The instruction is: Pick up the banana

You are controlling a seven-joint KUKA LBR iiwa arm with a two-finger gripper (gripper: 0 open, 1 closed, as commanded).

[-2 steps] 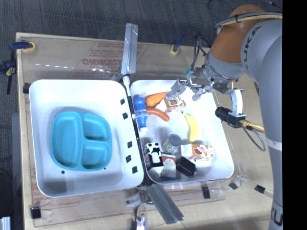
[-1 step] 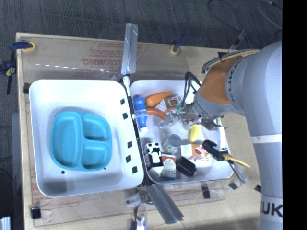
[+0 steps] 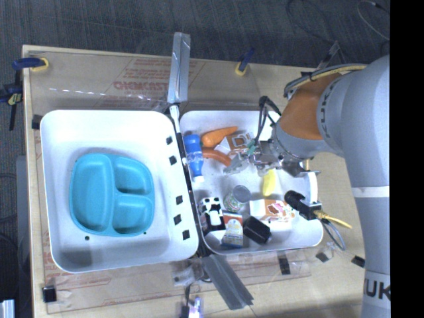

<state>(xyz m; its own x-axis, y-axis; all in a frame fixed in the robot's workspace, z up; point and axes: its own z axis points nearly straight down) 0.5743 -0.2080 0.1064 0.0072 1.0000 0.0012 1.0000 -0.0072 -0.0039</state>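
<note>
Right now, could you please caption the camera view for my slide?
Gripper over the cluttered right bin, with the banana lying beside it.

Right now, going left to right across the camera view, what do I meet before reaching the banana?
In order: blue divided plate → blue bottle → silver can → banana.

Even, diffuse overhead light renders the white left bin (image 3: 59, 144) bright, its near wall softly shaded, with faint streaks of glare on the worktop (image 3: 86, 78) and mildly soft, grainy detail throughout.
</note>
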